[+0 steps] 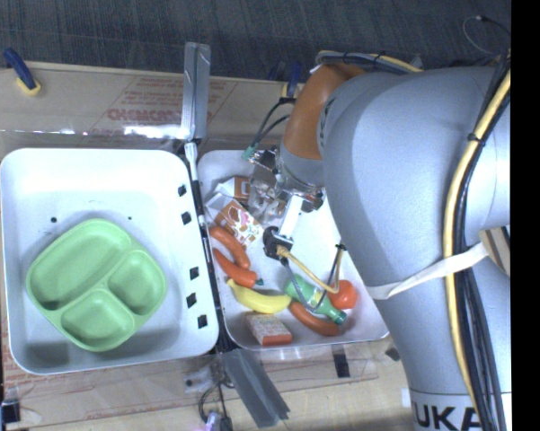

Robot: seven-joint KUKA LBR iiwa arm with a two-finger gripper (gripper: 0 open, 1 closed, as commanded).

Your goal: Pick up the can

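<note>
- Nearest the camera, the grey arm (413,196) fills the right side, its orange band (307,106) above the wrist, reaching down into the right bin (364,326).
- Its gripper (268,206) hangs low at that bin's far left; whether its claw is wide or narrow I cannot tell.
- Just beside the gripper lies the can (237,223), tilted, with a red-and-white label, against the bin's left wall.
- Nearer lie a banana (261,300), a green bottle (313,296), orange carrots (230,255) and a brown block (270,331).
- Left bin (90,164) holds a green divided plate (96,285).

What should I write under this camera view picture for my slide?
Grey arm's end effector reaches into the right bin of toy food; green divided plate lies in the left bin.
</note>
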